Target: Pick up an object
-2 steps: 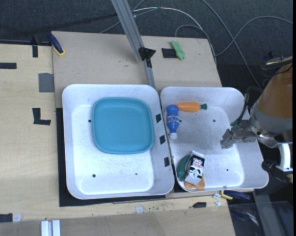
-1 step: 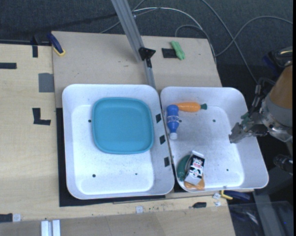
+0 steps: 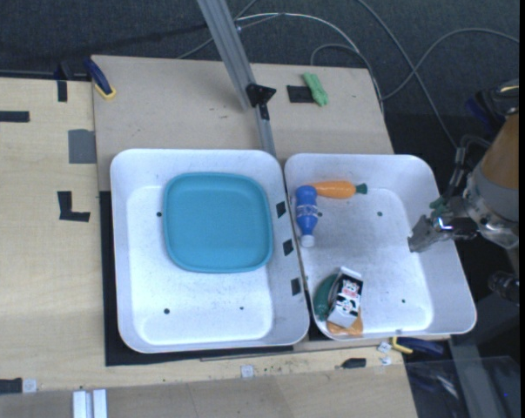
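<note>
The right bin (image 3: 419,174) holds a blue bottle (image 3: 306,212) lying by its left wall, with an orange carrot toy (image 3: 339,190) just behind it. At the bin's front lie a black-and-white carton (image 3: 348,297), a dark green item (image 3: 322,298) and an orange piece (image 3: 345,325), all bunched together. My gripper (image 3: 421,233) hangs over the right side of this bin, near its right wall and well apart from every object. Nothing shows under it but bare bin floor.
The left bin (image 3: 127,233) carries a large teal plate (image 3: 218,221). A grey metal pole (image 3: 236,50) slants over the bench behind the bins. A green marker (image 3: 315,89) and cables lie at the back. The arm's orange band (image 3: 506,155) is at the right edge.
</note>
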You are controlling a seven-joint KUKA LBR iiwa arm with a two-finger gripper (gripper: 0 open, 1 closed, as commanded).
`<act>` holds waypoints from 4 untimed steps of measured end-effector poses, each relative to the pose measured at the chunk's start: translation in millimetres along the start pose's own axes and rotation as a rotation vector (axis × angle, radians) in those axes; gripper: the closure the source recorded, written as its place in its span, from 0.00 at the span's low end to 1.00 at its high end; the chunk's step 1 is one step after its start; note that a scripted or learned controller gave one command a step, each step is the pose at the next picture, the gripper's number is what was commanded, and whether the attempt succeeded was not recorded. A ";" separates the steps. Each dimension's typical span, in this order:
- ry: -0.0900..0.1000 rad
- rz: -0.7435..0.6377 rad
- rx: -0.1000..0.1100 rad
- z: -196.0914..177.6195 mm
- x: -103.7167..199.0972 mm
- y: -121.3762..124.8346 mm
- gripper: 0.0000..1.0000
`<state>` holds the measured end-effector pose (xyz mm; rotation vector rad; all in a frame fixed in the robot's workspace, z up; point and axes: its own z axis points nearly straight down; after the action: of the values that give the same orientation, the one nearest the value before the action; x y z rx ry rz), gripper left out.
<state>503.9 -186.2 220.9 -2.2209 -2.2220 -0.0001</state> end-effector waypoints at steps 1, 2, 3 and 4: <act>0.001 -0.004 0.000 -7.6 53.0 -1.1 1.00; 0.001 -0.005 0.001 0.5 110.7 10.3 1.00; 0.001 -0.004 0.001 6.1 168.5 22.0 1.00; 0.001 -0.004 0.001 6.9 212.6 31.7 1.00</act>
<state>535.5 26.3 214.1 -2.2156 -2.2255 0.0003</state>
